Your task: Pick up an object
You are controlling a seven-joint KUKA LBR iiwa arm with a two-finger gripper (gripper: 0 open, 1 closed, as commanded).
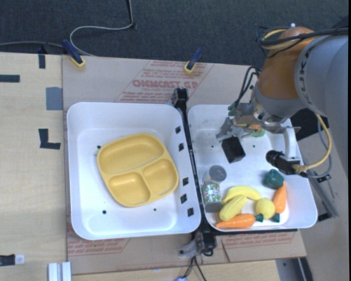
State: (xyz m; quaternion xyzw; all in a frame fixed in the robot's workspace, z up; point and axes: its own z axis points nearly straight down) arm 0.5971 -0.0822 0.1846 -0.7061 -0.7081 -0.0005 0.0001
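Hand point(241, 129), grip state unclear, above right bin's point(309, 215) bare upper floor, fruit pile point(248, 206) well apart.

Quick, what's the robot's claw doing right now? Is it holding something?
Gripper: over the right bin, above a black block. Open or closed, holding anything: cannot be told.

Yellow tray point(137, 168); white bins point(82, 174)

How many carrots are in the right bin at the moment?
2. One carrot lies along the front edge below the bananas; the other carrot stands tilted by the lemon, near the teal toy. Others may hide under the pile.
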